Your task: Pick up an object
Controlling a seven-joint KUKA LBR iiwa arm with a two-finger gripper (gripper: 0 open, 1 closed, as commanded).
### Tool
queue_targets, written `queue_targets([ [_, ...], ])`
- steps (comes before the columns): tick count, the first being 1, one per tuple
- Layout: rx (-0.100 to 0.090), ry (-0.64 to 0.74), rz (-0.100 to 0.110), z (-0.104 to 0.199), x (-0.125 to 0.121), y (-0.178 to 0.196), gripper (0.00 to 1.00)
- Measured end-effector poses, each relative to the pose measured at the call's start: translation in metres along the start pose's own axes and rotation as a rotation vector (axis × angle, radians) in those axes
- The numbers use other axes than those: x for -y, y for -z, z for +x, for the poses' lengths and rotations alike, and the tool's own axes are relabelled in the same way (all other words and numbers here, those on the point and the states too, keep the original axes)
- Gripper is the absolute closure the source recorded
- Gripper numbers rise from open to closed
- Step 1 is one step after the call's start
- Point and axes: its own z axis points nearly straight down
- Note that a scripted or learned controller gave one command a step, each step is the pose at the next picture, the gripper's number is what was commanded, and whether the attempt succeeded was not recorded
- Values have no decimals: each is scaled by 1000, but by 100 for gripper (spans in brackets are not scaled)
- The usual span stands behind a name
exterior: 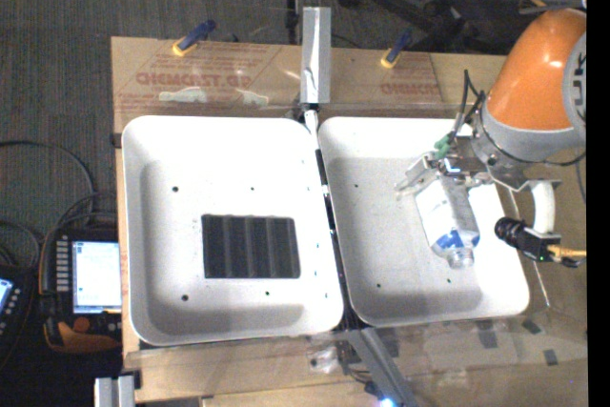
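The bottle (451, 222) lies in the right bin (381, 286), just below the gripper (440, 169) and apparently touching it, cap pointing away. Whether the gripper is spread or closed I cannot tell. This looks like the grasp step; next, secure the body and lift straight. Far left, a dark tray (250, 246) sits in the left bin (152, 195).

bottle (450, 222): clear glossy plastic | bins (152, 169): smooth white plastic, probably | grate (250, 246): matt dark
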Motion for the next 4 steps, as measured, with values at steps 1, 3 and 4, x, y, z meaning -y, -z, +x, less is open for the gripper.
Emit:
queue_targets([
  [1, 0, 58, -2, 33, -7, 46, 0],
  [3, 0, 326, -4, -84, -11, -126, 0],
  [4, 17, 437, -23, -66, 26, -130, 0],
])
